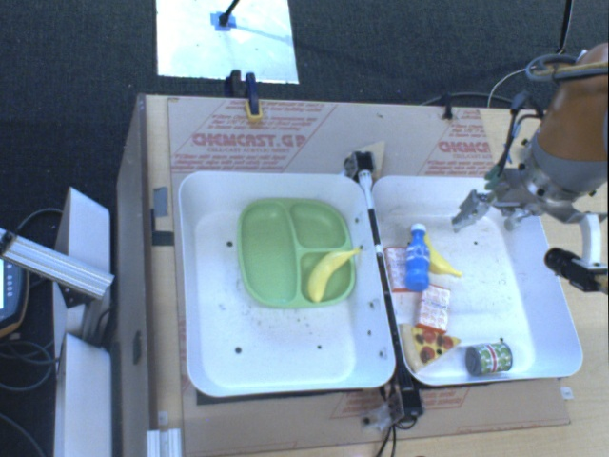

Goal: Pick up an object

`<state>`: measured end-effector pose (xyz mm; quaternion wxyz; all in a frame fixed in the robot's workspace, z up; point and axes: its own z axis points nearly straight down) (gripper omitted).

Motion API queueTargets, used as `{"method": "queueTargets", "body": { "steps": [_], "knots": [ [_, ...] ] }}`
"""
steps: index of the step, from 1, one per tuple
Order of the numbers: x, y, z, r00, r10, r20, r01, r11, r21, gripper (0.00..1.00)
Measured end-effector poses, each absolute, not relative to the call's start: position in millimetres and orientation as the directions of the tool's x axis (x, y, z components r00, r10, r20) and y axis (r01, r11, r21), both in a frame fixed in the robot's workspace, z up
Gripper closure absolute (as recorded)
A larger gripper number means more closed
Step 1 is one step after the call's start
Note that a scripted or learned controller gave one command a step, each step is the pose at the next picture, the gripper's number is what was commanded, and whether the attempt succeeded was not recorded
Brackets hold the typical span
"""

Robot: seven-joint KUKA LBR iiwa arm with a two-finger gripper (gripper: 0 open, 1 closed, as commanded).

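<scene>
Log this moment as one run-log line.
gripper: above right bin, holding nothing | blue bottle: lying in right bin | banana: on green plate, left bin

Your KUKA arm: grey body, orange band

You see the arm (569, 146) as a rounded grey shell under an orange band at the frame's right edge, black cables looping over it, and a grey metal gripper (481, 208) with thin finger pieces beside a black fitting.

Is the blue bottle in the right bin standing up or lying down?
Lying down. The blue bottle rests on its side in the right bin, white cap toward the bin's far edge, partly over a yellow banana.
</scene>
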<state>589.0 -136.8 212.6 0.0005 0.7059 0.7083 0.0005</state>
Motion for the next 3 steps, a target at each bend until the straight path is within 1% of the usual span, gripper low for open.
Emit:
{"method": "queueTargets", "body": {
  "steps": [1,2,3],
  "knots": [
    [596.3,-120,86,-0.002,1.0,-0.003,1.0,0.002,0.006,0.0],
    [569.7,-89,84,-0.003,1.0,0.0,1.0,0.003,0.001,0.0],
    [610.0,-86,85,-0.004,1.0,0.0,1.0,0.004,0.002,0.0]
  ]
}}
